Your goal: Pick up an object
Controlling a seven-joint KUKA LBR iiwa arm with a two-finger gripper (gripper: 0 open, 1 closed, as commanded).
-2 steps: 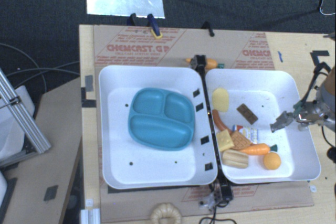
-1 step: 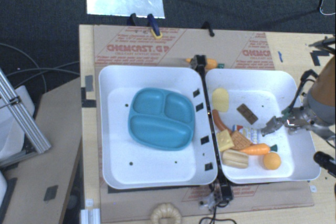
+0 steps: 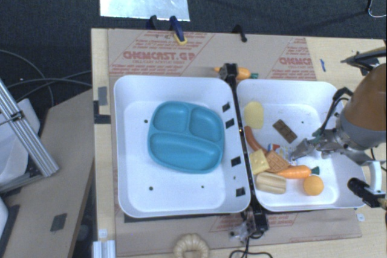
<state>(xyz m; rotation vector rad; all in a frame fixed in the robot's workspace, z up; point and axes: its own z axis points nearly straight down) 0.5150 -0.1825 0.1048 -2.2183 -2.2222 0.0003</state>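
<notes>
Red lettering reading CHEMCAST GP runs across the brown cardboard sheet (image 3: 158, 55) under both bins. In the left bin (image 3: 130, 130) a blue divided plate (image 3: 186, 135) lies at centre. In the right bin (image 3: 302, 107), toy food clusters toward seven o'clock: sausage (image 3: 251, 138), cheese wedge (image 3: 259, 161), cracker (image 3: 277, 161), carrot (image 3: 294, 172), orange ball (image 3: 313, 185). The gripper (image 3: 300, 151) hovers just above the carrot; whether its jaws are open or closed I cannot tell.

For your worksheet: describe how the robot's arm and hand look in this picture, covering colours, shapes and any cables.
The arm is a rounded body with a wide orange band above a grey wrist section. The hand is slim, dark grey metal with thin fingers. A black cable loops along the wrist. A dark bracket sits below it.
</notes>
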